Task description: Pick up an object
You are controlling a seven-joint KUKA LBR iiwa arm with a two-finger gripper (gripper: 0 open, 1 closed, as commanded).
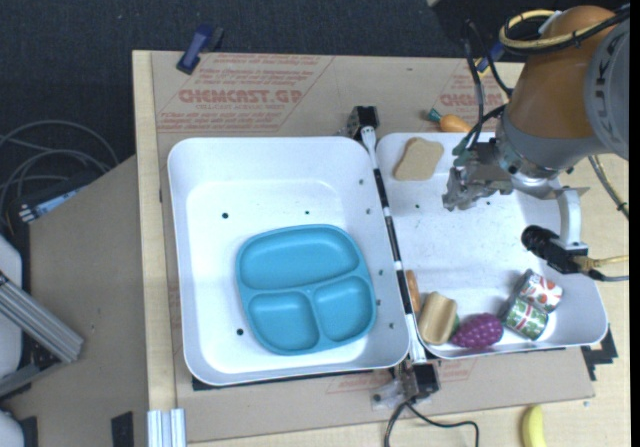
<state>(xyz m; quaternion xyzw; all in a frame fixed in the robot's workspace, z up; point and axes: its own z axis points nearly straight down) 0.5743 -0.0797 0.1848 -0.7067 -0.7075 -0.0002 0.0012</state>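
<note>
Arm is reaching in from the right. The end effector (470,190) is hovering over the far half of the right bin (470,255), above bare floor. I cannot tell from this slant whether it is released or clenched, and no object is visibly sitting in it.

Closest candidate: a tan bread slice (418,159), lying flat in the far-left corner of the right bin, just left of the end effector and apart from it.

Other candidates are lying along the near wall of the same bin: a tan roll (437,316), a bunch of purple grapes (478,332) touching it on the right, and a printed can (532,307) on its side further right. The left bin (260,175) is holding a blue divided plate (305,285).

Handling judgement, bread slice:
- Probably a light and fairly stiff toy.
- It is lying flat, so there is little height to grip.
- Pinching across the narrower width at the edges is looking best.
- The corner walls are crowding the approach on the far and left sides.

Fallback: the can looks rigid, smooth and round, so it is likely to roll. Take it across the barrel.
</note>
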